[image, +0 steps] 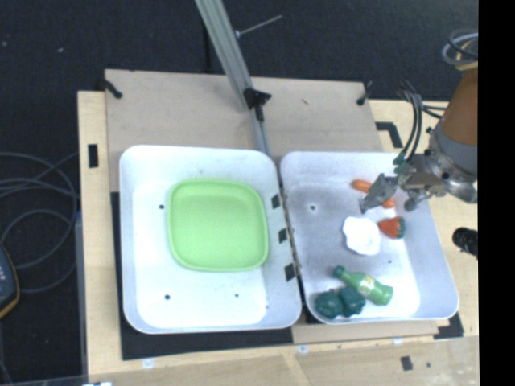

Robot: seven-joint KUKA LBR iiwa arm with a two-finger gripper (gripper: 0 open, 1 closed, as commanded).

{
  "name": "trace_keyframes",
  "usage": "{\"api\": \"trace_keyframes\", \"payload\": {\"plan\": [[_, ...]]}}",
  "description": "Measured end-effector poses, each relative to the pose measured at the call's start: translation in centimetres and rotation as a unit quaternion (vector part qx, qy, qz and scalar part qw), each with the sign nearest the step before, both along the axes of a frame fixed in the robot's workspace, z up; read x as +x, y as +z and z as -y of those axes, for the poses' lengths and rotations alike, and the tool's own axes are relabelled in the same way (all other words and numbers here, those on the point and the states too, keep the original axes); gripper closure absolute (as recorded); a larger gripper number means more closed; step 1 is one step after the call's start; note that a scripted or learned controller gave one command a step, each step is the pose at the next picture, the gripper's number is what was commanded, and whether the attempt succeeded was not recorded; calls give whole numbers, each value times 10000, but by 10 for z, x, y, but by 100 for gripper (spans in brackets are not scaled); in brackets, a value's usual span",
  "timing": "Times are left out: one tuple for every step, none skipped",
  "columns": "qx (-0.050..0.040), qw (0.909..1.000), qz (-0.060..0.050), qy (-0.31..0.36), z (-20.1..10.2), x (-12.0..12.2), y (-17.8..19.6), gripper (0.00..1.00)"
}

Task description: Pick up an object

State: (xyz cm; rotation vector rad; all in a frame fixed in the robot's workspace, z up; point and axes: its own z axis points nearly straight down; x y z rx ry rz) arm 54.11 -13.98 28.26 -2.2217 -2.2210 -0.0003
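- orange carrot (pixel 364 186) lying near right bin's far side
- red strawberry (pixel 392 227) just beside white lump (pixel 361 236)
- green bottle (pixel 364 285) lying flat, touching dark green toy (pixel 339 302)

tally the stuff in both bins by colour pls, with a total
green: 3, the plate in the left bin, the bottle and the dark green lump in the right bin
orange or red: 2, the carrot-like piece and the strawberry-like piece
white: 1, the white object
total: 6
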Motion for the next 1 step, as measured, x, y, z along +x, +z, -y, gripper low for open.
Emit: {"api": "trace_keyframes", "payload": {"plan": [[-1,10000,-15,-1,-3,0,-42,0]]}}
